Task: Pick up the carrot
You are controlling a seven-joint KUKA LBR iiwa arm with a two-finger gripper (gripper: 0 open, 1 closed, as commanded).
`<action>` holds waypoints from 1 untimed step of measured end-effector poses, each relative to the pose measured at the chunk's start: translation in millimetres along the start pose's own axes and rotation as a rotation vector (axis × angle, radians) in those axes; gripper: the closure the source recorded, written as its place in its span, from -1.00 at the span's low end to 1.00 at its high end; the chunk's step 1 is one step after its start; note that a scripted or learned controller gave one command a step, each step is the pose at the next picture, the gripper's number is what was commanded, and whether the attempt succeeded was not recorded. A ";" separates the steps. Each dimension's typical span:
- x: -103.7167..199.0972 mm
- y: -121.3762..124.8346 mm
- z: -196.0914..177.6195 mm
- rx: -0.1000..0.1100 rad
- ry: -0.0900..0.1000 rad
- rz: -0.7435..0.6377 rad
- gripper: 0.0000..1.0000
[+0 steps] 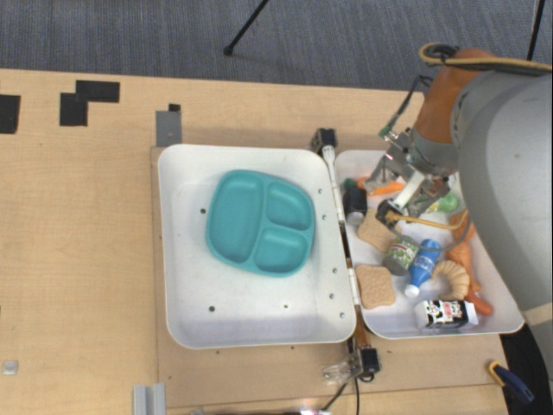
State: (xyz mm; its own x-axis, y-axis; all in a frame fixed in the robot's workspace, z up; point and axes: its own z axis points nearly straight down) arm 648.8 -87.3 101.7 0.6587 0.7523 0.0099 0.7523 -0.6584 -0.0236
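Grey carpet (130, 15) runs behind a pale wooden bench (78, 258), where a black stand leg (255, 15) slants across the floor and two shallow white bins sit side by side. One, the left bin (186, 318), carries a teal divided tray (259, 221); its neighbour, the right bin (510, 322), is crowded with toy food and packaging. Reaching in from the right, the grey arm (510, 171) has its gripper (406, 193) low over the upper part of that pile, and how wide the gripper stands cannot be told from this angle; nothing can be made out in its grasp. An orange piece, likely the carrot (462, 253), lies along the bin's right side, hard against a croissant (454, 275) and just beside a blue bottle (421, 266), with a second orange bit (389, 188) showing by the gripper itself. Risk here lies in the clutter: a closing grasp could seize the bread slice (374, 232), a can (402, 253) or the bottle instead, or nudge the carrot against the wall, where the arm's bulk already hides much of it from the camera.
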 end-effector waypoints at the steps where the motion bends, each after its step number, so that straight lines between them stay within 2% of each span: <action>1: -27.0 11.3 -0.3 -0.023 0.014 0.418 -1.00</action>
State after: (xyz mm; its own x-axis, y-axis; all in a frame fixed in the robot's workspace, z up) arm 639.6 -115.0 101.4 0.9075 0.4197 0.0182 0.4199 -0.9075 -0.0063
